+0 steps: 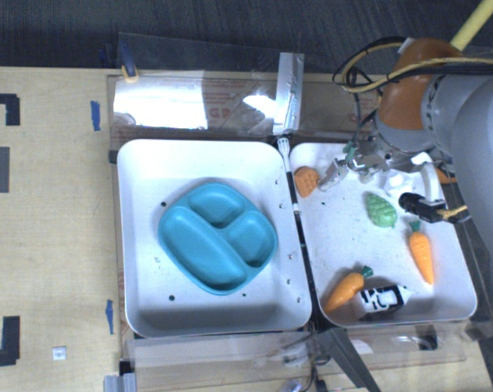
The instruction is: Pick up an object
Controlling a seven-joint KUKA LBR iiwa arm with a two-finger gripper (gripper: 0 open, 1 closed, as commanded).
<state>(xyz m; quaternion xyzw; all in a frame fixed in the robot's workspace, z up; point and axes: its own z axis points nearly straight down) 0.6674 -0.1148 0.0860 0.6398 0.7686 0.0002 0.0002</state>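
My arm [467, 113] came in from the right and covered the far right corner of the right bin [467, 296], so whatever lay under it stayed out of sight. My end effector [350, 163] hung low over the far left part of that bin, a small tangle of metal and cable, and I could not tell whether it was parted or closed, nor whether anything sat in it. Just to its left, close to the wall between the bins, lay a small orange lump [305, 180]; its shape was too blurred for me to name it. A black piece [422, 207] with a yellowish tip stuck out from under my arm at the right, and I could not make out what it was.

The right bin held the loose things. A crinkled green object [382, 211] lay near its middle, a little to the right of my end effector. One carrot [422, 254] lay along the right side, green top pointing far. A second carrot [345, 290] lay near the front, tilted, and touching it on the right was a black-and-white object [384, 297] whose markings I could not read.

The left bin [140, 300] held a blue divided tray [218, 236] with three compartments, set at a slant near its middle. Both bins sat on the pale worktop [46, 219].
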